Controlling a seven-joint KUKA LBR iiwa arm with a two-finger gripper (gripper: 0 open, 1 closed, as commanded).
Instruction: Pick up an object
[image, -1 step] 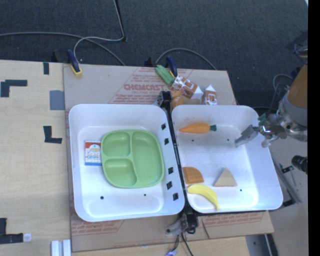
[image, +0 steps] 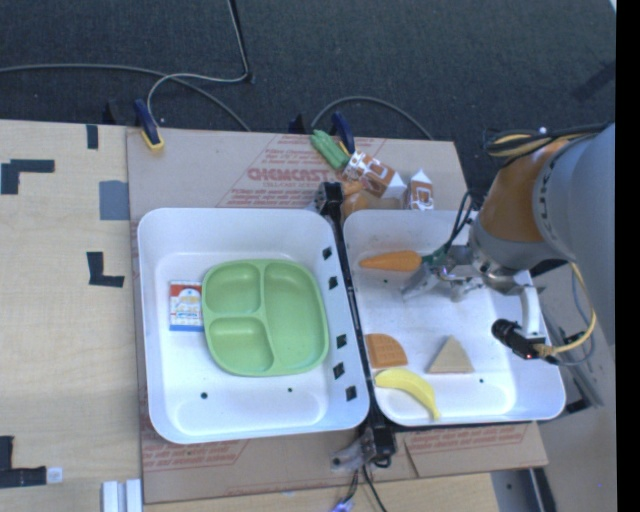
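The claw (image: 425, 280) hovers in the right bin (image: 500, 400), fingers spread, just beside the toy carrot (image: 391, 262). The carrot looks light, rigid and slick; grip across its thick middle.

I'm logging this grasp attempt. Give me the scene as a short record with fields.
left bin: green divided plate, small card beside it
right bin: carrot, banana, tan wedge, brown round piece
hand: over right bin, just right of carrot
held: nothing visibly
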